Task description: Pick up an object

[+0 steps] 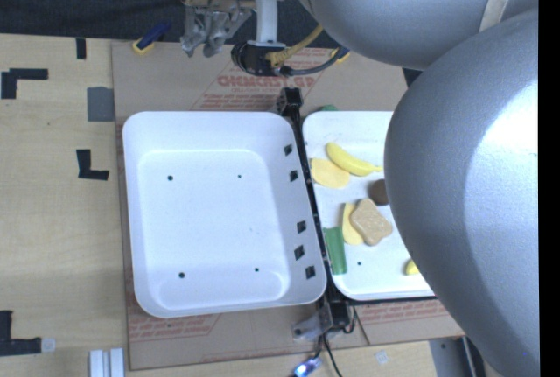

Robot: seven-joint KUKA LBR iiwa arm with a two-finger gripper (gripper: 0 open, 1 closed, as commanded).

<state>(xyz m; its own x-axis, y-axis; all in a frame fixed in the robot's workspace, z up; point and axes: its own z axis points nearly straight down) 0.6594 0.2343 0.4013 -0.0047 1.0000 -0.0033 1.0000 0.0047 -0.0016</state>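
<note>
Camera view: pincer (pixel 203 41) is seen at upper centre, above the left bin (pixel 144 135), fingers clenched, nothing gripped. Banana (pixel 352 161) is seen in right bin (pixel 376 283).

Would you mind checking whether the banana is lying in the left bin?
No, the banana lies in the right bin, beside other items.

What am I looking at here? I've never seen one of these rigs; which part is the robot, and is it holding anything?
One camera looks down at a slant on a bench. The big grey shapes at the right are the robot arm, close to the lens. Its gripper hangs at the top, above the bench and beyond the bins, with nothing between its fingers. The left bin is white with small dark dots. The right bin holds a banana, a tan block, a green stick and some yellow pieces.
</note>
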